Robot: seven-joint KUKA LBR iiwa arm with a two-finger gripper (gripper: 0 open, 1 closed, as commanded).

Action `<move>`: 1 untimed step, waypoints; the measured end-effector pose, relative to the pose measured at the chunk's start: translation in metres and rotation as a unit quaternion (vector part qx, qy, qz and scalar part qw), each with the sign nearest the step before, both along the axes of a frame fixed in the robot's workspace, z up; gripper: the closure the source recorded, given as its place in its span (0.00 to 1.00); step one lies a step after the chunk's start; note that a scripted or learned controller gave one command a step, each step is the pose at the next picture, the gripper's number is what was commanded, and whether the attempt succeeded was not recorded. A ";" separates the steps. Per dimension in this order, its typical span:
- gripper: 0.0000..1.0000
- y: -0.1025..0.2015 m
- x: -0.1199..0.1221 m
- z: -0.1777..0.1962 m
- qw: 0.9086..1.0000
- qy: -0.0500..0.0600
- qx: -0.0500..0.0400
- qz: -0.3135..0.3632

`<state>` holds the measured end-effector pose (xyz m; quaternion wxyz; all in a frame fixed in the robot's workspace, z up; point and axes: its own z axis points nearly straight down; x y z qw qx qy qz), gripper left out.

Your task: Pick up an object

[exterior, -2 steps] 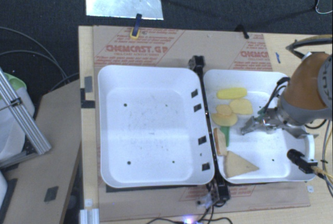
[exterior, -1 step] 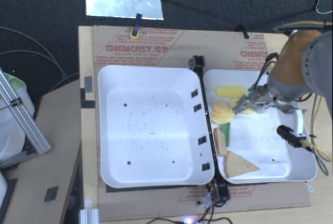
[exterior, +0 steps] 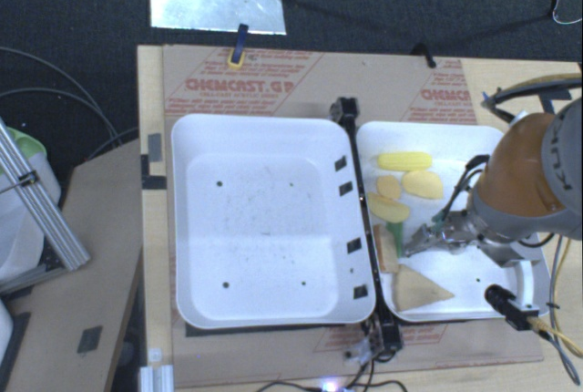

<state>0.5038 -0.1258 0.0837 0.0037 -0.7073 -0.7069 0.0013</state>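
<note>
Counter (exterior: 301,76) covered in printed cardboard, two white bins side by side. Left bin (exterior: 196,144) white, with small dark holes in its floor. Right bin (exterior: 474,133) holds the objects, all toward its left half.

Far end: yellow corn-like piece (exterior: 404,161) lying crosswise. Just near of it, a pale yellow oval (exterior: 424,185) and a smaller orange-tan oval (exterior: 389,187), side by side. Near of those, a yellow-green piece (exterior: 390,211) by the bin's left wall. A thin green strip (exterior: 398,240) runs along that wall, beside a brown stick (exterior: 381,249). Tan wedge (exterior: 417,286) at the near left corner.

Arm (exterior: 524,171) enters from the right, orange band over the right bin. Gripper (exterior: 428,240) low in the bin's middle, pointing left, tips close to the green strip. Fingers look drawn narrow; cannot tell whether anything sits between them.
</note>
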 end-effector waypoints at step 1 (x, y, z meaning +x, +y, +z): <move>1.00 -0.002 0.006 0.012 1.000 -0.006 -0.002 0.001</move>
